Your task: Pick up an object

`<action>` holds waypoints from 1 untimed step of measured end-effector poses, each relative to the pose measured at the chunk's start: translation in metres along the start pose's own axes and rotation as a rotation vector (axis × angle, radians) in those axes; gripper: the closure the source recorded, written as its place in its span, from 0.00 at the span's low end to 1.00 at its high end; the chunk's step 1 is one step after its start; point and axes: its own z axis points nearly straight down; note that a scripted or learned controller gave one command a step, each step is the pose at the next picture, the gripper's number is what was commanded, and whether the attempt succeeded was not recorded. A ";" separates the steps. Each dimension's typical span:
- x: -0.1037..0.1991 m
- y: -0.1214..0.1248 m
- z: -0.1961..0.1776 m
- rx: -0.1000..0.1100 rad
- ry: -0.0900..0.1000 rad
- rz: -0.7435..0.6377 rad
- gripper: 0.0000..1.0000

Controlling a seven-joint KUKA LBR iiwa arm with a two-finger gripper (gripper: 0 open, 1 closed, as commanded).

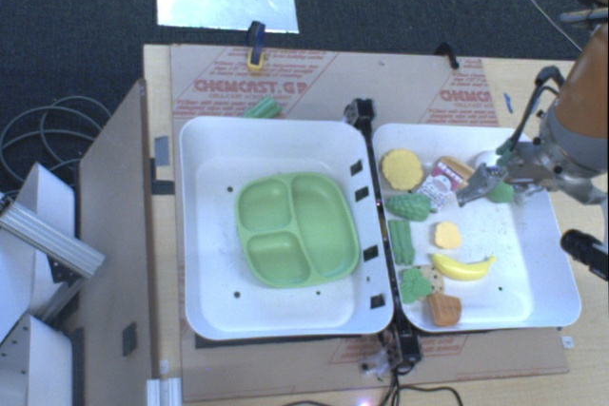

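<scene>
My gripper (479,183) hangs low over the upper middle of the right bin (552,295), at the end of the grey arm with its orange band (582,100). A small green item (501,194) lies just beside and under it, partly covered. Left of the gripper lie a red-and-white packet (443,181) and a round yellow cookie (402,168). Below them are a leafy green piece (409,204), a small yellow chunk (447,235), a banana (462,267), a long green vegetable (402,241), a green broccoli-like piece (414,284) and a brown bread piece (443,308).
The left bin (209,299) holds a green divided plate (296,228). A black hinge strip (373,204) runs between the bins. A yellow clamp (255,52) sits at the bench's far edge. Cables lie on the floor at the left.
</scene>
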 end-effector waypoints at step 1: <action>-0.024 -0.035 0.058 0.007 0.000 0.006 0.00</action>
